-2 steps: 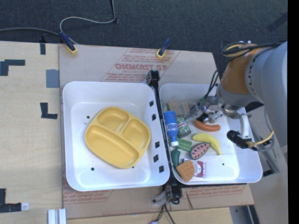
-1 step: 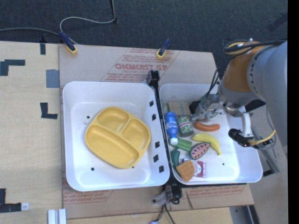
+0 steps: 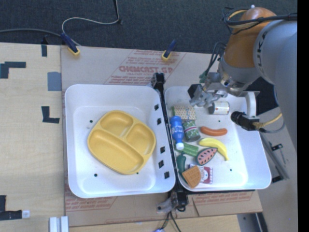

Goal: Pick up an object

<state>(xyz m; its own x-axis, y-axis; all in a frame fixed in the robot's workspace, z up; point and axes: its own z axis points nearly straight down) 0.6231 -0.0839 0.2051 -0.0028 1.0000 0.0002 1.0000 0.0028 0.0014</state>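
We see the claw (image 3: 206, 99) above the right bin (image 3: 251, 168), grip unclear; the banana (image 3: 215, 145) looks light, stiff, graspable mid-curve.

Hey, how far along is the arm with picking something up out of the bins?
Nothing looks done yet: the banana, the sausage and the blue bottle all lie in the right bin. In hand: the gripper hangs over that bin's upper part, near the checkered packet, with nothing visibly between its fingers. Left: the grasp and the lift. The yellow divided plate sits alone in the left bin.
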